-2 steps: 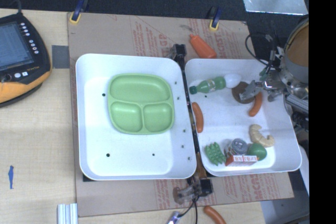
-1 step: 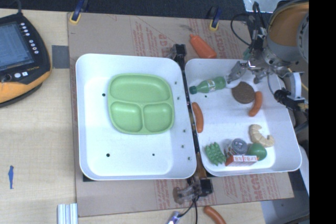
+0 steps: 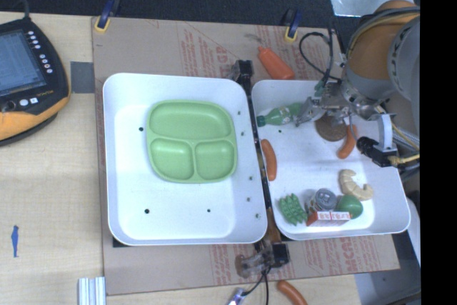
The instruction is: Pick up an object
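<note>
Although the task names no particular thing, the small green bottle [image 3: 280,115] lying on its side in the right bin [image 3: 389,214] is the likeliest target, since the claw [image 3: 319,109] sits just beside its right-hand end. Judged from its look, the bottle is a light, stiff plastic toy with a smooth rounded body, so it may roll or squirt out sideways under a poor pinch. The best hold is probably across the middle of its body, not at the narrow end.

The claw is low over the upper part of the right bin, amid dark linkage and cables. Whether its tips are apart or together I cannot tell, because the mechanism is small and cluttered here, and nothing can be seen clamped in it. It appears near or touching the bottle's end, but contact is not certain.

Other things relative to the bottle: an orange sausage [image 3: 269,158] lies below it along the bin's left wall; a second sausage [image 3: 347,143] lies to its lower right, next to a brown disc [image 3: 330,129]. Well below are a green ridged toy [image 3: 290,208], a small can [image 3: 325,198], a red-and-white packet [image 3: 329,218] and a pale curled piece [image 3: 354,185]. The left bin [image 3: 125,175], to the bottle's left, holds 1 green divided plate [image 3: 191,140]. The worktop [image 3: 50,203] carries both bins.
</note>
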Available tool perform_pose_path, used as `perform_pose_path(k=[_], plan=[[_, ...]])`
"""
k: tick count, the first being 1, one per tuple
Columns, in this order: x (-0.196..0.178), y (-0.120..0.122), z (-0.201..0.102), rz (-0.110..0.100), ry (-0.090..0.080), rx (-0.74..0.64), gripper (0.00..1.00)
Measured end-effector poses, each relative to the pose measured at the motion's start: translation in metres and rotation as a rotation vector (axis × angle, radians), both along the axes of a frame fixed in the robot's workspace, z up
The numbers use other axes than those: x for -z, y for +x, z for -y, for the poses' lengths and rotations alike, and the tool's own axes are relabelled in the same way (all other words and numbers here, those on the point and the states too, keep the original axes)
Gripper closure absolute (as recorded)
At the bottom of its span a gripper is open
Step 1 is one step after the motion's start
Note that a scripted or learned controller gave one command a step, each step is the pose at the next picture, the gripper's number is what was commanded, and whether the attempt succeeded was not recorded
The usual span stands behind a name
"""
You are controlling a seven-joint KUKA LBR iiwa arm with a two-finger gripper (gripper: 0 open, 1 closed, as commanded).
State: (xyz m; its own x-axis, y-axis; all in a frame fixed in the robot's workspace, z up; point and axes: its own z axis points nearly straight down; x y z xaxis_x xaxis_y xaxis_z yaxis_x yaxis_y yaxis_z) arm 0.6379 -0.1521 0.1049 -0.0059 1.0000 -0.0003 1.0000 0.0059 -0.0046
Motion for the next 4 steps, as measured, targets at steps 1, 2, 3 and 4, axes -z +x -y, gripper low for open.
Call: perform_pose_path(k=[1, 2, 3, 4], plan=[[-0.006, -0.027, -0.029, 0.0, -0.001, -0.001, 0.0], [-0.04, 0.019, 0.034, 0.004, -0.001, 0.004, 0.0], [-0.035, -0.007, -0.01, 0.001, 0.0, 0.0, 0.0], [-0.046, -0.007, -0.009, -0.001, -0.001, -0.002, 1.0]])
